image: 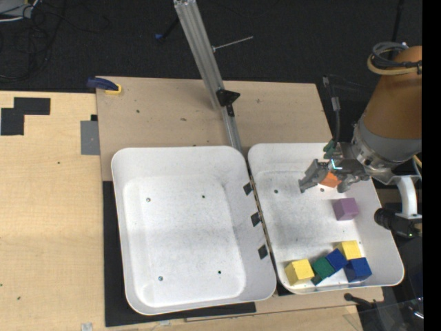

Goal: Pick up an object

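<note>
In the right bin [289,212] my gripper [329,176] hangs over the far right part, reaching in from the right. A small orange block [331,181] sits between its dark fingers, and the gripper is shut on it. A purple cube [345,207] lies on the bin floor just below and to the right of the gripper. At the bin's near right corner lies a cluster: a yellow block [299,270], a green block [322,267], two blue blocks [336,258] [357,269] and another yellow block [351,249].
The left bin [179,226] adjoins the right one, with black clips [253,218] along the shared rim. A slanted aluminium rail [207,61] rises behind the bins. The arm's grey and orange body [393,116] stands over the right edge.
</note>
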Controlling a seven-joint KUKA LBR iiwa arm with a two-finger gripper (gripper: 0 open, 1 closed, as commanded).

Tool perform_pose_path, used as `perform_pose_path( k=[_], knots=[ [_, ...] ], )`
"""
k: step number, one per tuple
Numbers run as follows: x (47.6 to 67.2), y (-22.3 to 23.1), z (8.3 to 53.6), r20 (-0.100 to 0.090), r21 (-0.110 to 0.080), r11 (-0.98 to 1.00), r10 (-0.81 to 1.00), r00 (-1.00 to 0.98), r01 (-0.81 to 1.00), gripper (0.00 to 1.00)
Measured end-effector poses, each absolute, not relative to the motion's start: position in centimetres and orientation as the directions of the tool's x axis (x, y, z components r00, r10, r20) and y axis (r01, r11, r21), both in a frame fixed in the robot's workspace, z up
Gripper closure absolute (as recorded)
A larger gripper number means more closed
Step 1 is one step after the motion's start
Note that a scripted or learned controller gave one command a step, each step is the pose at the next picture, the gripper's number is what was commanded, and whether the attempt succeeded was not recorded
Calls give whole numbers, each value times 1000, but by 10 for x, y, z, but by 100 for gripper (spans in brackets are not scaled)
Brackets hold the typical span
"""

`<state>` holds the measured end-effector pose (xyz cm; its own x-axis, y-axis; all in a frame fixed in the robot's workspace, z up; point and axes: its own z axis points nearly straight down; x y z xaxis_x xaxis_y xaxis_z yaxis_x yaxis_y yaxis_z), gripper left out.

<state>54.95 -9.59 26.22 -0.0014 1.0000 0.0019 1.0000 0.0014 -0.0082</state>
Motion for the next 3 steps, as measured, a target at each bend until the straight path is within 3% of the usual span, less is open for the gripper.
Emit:
perform_pose_path(
  k=[1,3],
  knots=[
    [550,-98,264,1,-3,-3,1000,3,1000,0],
    [553,-96,156,1,-9,-1,1000,1,1000,0]
  ],
)
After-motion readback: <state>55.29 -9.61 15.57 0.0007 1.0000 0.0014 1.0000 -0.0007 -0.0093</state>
